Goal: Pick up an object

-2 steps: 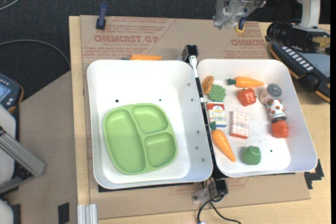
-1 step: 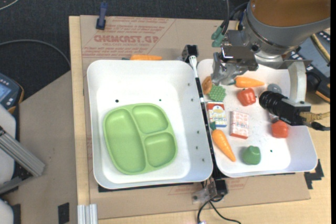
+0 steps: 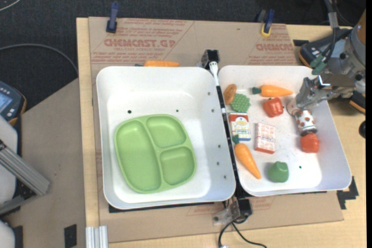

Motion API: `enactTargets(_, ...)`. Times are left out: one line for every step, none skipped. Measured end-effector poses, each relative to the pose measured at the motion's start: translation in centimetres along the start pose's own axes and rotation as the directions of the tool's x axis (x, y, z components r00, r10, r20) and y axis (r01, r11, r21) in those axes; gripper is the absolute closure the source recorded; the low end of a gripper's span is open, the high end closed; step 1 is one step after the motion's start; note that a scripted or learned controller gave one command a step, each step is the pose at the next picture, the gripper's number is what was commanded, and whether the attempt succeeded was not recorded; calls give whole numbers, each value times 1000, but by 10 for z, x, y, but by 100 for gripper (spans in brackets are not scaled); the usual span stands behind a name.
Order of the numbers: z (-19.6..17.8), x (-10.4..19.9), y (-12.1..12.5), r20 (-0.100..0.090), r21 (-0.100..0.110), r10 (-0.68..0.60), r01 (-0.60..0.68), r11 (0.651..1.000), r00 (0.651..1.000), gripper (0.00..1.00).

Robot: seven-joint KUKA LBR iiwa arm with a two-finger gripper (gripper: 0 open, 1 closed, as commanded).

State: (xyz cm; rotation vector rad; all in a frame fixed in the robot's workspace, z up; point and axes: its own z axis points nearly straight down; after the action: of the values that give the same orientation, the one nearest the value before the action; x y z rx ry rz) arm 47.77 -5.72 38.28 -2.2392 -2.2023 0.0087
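The right bin (image 3: 331, 174) holds several toy foods. A small can (image 3: 305, 122) with a red and white label stands near its right wall, above a red tomato (image 3: 310, 143). A red pepper (image 3: 273, 106) lies left of the can, and an orange carrot (image 3: 274, 90) lies near the back. My gripper (image 3: 301, 103) hangs low over the bin's back right, between the red pepper and the can and just above the can's top. I see nothing held in it.
Also in the right bin are a green leafy piece (image 3: 240, 103), a brown piece (image 3: 231, 92), a small carton (image 3: 239, 126), a pink box (image 3: 265, 137), a second carrot (image 3: 247, 161) and a green pepper (image 3: 278, 171). The left bin (image 3: 110, 90) holds a green divided plate (image 3: 154, 151).
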Motion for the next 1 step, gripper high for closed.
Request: enactTargets(-86,101,9,-7,-16,-28,28,999,1000,100)
